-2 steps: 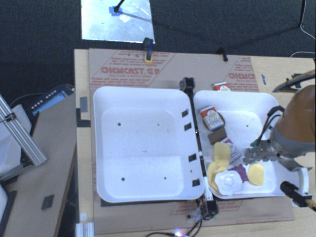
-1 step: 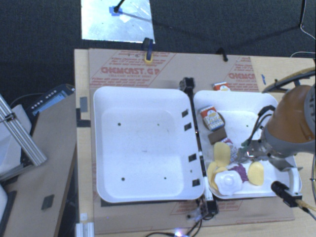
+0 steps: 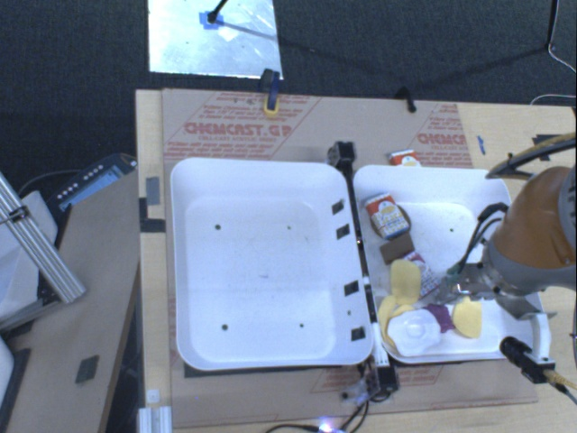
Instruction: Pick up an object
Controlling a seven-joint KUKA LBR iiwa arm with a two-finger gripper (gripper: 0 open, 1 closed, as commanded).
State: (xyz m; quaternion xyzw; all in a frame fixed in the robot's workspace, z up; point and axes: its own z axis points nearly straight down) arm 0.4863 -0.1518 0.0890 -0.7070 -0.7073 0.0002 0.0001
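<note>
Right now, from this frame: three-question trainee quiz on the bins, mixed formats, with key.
1. True or false: the small orange-and-white carton lies in the left bin.
2. Which bin is the arm over? A) left B) right C) neither
3. Fill in: the yellow items are clustered near the ____ corner of the right bin, by the divider.

Key: 1 false, it lies in the right bin. 2 B. 3 front-left (the lower left in the camera view).

— What lies beyond the bins?
— A shiny metal sheet (image 3: 214, 23) on dark carpet, and a yellow-and-blue clamp (image 3: 270, 93) at the board's far edge.
— And left?
— An aluminium rail (image 3: 36, 253) beside a grey keypad device (image 3: 93, 179).
</note>
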